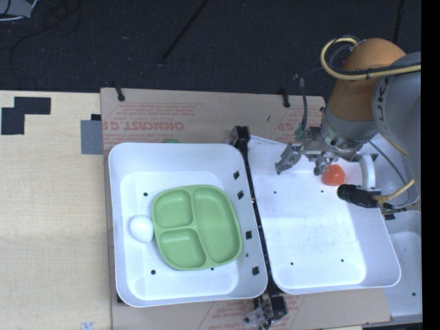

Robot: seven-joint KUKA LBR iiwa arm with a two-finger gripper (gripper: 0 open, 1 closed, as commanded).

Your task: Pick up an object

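Note:
A small orange-red ball (pixel 335 176) lies in the right bin (pixel 323 253), near its far right corner. My gripper (pixel 300 168) hangs over the far end of that bin, just left of the ball. Its two fingers are spread open, with nothing between them. The ball sits outside the right finger (pixel 320 167), close beside it; whether they touch is unclear. In the left bin (pixel 130 170) rest a green three-compartment plate (pixel 196 225) and a white egg-shaped object (pixel 141 228) against the plate's left edge.
A black ridge (pixel 249 205) runs between the two bins. The arm's grey body and orange band (pixel 361 74) stand over the right bin's far right corner, with a black fitting and cables (pixel 359 194) hanging above its right wall. Cardboard lies under the bins.

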